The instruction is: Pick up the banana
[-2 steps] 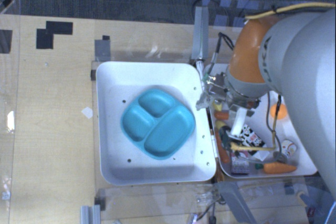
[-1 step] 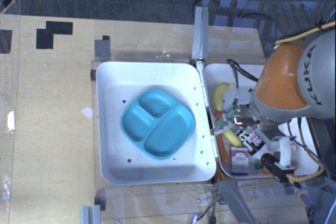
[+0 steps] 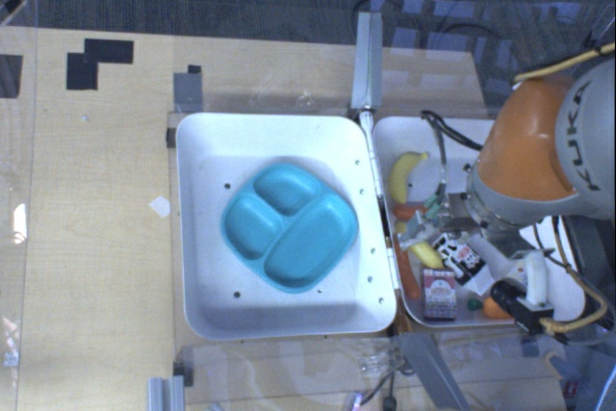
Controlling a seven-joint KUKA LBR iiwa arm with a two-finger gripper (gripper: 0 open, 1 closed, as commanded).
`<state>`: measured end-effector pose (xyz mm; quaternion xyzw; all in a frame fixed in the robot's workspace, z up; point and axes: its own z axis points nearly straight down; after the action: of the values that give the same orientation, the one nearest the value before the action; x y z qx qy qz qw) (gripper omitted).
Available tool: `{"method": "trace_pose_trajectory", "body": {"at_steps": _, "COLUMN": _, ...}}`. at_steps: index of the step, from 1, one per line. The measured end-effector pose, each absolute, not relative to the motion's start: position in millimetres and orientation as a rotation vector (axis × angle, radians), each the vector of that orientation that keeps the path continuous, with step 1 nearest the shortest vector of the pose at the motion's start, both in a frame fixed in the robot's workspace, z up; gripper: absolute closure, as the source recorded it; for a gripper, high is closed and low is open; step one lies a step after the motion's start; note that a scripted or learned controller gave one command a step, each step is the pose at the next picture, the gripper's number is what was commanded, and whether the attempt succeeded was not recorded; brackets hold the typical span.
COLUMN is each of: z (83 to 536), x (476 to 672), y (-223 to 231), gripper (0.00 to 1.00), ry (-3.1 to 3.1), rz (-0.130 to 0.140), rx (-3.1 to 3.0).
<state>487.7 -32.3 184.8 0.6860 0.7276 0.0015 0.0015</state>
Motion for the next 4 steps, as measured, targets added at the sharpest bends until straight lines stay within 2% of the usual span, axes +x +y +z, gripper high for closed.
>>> {"method": "trace_pose_trajectory", "body": {"at_steps": 1, "z": 120, "x": 491.5, "y": -84, "gripper": 0.00, "ry": 2.294, "rz": 0.016, "rx": 2.128}}
{"method": "trace_pose_trajectory", "body": {"at_steps": 2, "z": 185, "x": 513.1, "y": -70, "gripper": 0.00, "ry": 2.304, "rz": 0.006, "rx": 2.128}}
{"method": "trace_pose_trajectory", "body": {"at_steps": 3, "z": 185, "x": 558.8, "y": -71, "gripper": 0.00, "ry": 2.381, "rz": 0.004, "rx": 2.043}}
{"method": "trace_pose_trajectory", "body": {"at_steps": 4, "z": 95, "x": 526.4, "y": -91, "gripper": 0.00, "ry": 2.589, "rz": 0.011, "rx": 1.753}}
